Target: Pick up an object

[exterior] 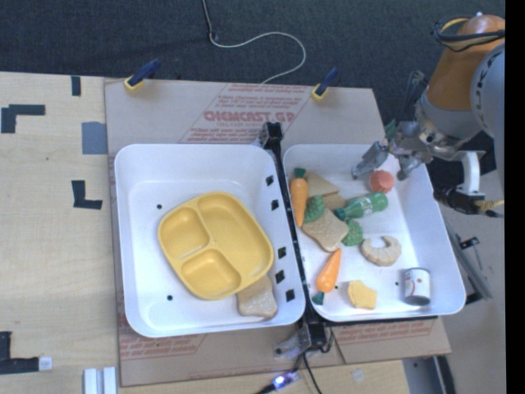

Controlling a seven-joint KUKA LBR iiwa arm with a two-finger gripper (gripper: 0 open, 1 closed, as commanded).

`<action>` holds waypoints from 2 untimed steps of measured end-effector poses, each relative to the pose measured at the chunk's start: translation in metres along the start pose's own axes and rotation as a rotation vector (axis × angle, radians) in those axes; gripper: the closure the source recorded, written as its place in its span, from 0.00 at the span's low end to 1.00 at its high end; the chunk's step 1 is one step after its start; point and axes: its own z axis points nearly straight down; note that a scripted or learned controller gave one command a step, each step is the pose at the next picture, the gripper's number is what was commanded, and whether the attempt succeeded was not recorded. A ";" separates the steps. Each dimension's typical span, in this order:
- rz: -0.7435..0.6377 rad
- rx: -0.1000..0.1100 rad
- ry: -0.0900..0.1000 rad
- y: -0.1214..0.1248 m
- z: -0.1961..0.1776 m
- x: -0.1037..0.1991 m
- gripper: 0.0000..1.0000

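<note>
My gripper (385, 167) hangs over the far right part of the right bin (439, 228), open, with its two dark fingers spread apart. A small red tomato (381, 180) lies in the bin just below the gap between the fingers; nothing is held. Close by lie a green bottle-shaped toy (363, 206), a tan bread slice (326, 229) and an upright orange carrot (299, 199). Nearer the front are a curled pastry (381, 250), a second carrot (328, 270), a yellow cheese wedge (361, 295) and a small tin can (415, 286).
The left bin (135, 220) holds a yellow divided plate (215, 244) and a bread slice (257, 303) at its front right corner. A black divider (284, 220) separates the bins. Both bins rest on cardboard (238, 113) with blue-and-yellow clamps at the back.
</note>
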 end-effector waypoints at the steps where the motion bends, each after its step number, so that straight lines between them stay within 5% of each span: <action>1: -0.003 -0.015 -0.003 0.003 -0.010 0.000 0.00; 2: -0.005 -0.009 -0.002 0.001 0.055 0.006 0.00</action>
